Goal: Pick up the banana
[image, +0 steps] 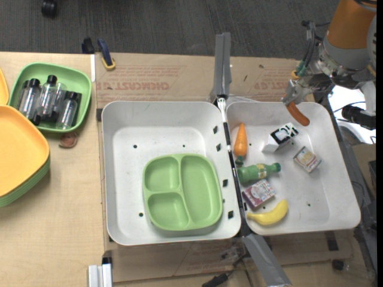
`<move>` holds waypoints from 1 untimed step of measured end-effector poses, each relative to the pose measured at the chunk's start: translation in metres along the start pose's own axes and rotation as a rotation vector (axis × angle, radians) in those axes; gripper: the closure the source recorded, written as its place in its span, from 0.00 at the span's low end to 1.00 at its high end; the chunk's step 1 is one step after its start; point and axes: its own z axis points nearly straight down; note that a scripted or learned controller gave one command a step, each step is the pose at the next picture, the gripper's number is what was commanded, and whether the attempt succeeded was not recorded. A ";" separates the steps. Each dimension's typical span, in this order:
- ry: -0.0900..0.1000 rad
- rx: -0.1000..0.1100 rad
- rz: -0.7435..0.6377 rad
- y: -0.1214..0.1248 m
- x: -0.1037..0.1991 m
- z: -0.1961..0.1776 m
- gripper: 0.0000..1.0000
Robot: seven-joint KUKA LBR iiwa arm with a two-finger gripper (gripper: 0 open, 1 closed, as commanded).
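Risk: wrong item carried off. Fingers (pixel 297 102) at right bin's (pixel 344 178) far edge, seemingly clamped on an orange sausage-like piece (pixel 298 114), hanging just below. Risk too of clipping pink packet (pixel 259 193) or bottle (pixel 258 171) on descent. Banana (pixel 268 213) flat at bin's near edge, touching packet, well apart from fingers, untouched.
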 end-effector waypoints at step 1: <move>0.000 0.000 -0.026 -0.006 -0.029 -0.007 1.00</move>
